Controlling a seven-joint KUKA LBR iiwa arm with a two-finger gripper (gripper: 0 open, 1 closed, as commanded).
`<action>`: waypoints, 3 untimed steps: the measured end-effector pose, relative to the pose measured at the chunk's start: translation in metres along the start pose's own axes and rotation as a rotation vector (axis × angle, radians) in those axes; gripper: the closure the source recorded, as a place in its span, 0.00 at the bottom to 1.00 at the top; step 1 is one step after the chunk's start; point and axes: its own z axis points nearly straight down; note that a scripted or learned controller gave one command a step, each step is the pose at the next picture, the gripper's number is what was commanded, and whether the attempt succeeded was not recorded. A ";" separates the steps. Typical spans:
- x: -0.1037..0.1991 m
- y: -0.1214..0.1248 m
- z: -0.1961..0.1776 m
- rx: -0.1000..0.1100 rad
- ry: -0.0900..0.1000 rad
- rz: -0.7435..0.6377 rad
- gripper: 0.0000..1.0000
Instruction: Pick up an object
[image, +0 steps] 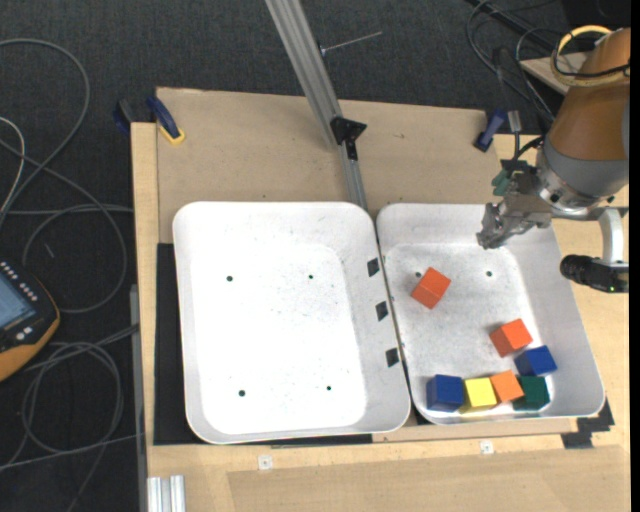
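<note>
Gripper (493, 236) over right bin's (570, 330) far edge, orange cube (431, 287) nearby, lower-left; finger state unclear.

White bins (200, 300) hold orange (431, 287), blue (446, 391), yellow (480, 393) and green (535, 394) cubes.

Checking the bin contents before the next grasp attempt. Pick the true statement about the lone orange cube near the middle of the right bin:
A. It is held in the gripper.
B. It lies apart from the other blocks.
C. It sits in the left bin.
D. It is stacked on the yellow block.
B: the orange cube lies alone on the right bin floor, apart from the cluster of blocks at the near edge and from the gripper.
</note>
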 end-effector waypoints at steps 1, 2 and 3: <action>0.064 -0.013 -0.002 0.001 0.001 -0.001 1.00; 0.107 -0.023 -0.006 0.001 0.000 0.001 1.00; 0.165 -0.029 0.000 0.002 0.000 0.000 1.00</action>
